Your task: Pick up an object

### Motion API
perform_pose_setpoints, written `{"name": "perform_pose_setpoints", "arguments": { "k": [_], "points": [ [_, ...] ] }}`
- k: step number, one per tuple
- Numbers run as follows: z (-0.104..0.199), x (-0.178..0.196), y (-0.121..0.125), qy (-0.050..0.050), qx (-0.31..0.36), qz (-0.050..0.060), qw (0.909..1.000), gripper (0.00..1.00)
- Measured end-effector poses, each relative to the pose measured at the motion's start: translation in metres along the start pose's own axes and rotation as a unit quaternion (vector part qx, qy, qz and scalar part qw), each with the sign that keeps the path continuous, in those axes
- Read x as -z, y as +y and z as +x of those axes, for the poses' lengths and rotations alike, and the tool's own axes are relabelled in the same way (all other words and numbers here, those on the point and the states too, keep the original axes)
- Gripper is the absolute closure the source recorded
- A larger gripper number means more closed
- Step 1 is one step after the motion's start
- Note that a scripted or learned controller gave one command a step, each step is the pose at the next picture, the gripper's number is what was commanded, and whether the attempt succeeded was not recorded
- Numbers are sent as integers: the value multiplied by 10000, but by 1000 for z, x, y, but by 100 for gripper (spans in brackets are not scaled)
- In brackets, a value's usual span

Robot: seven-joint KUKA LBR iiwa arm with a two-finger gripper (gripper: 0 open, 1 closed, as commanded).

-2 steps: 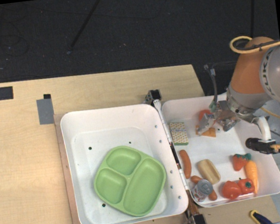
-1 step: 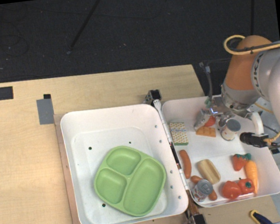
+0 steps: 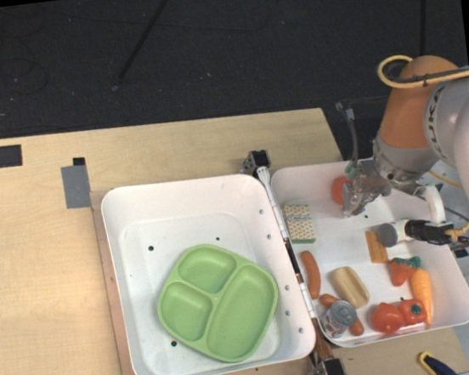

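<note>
Gripper [image 3: 358, 200], finger state indiscernible, poised in the right bin [image 3: 457, 316] just right of a small red object [image 3: 339, 189].

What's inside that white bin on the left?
The left bin holds one green divided plate with three compartments, lying flat. Whatever sits under the plate is covered, so I cannot tell.
</note>
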State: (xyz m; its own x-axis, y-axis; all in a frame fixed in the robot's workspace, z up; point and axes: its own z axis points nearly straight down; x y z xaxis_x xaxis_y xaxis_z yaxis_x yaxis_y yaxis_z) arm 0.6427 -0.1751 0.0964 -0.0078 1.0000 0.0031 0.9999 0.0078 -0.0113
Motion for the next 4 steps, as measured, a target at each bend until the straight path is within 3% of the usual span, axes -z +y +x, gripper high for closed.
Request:
{"name": "perform_pose_setpoints", "arguments": {
  "k": [1,2,3,4],
  "points": [
    [0,1,1,-7,4,-29,10000,0],
    [0,11,1,-5,10,-20,10000,100],
    [0,10,1,-6,13,-19,10000,0],
    [-1,20,1,-5,17,-14,10000,100]
  ]
}}
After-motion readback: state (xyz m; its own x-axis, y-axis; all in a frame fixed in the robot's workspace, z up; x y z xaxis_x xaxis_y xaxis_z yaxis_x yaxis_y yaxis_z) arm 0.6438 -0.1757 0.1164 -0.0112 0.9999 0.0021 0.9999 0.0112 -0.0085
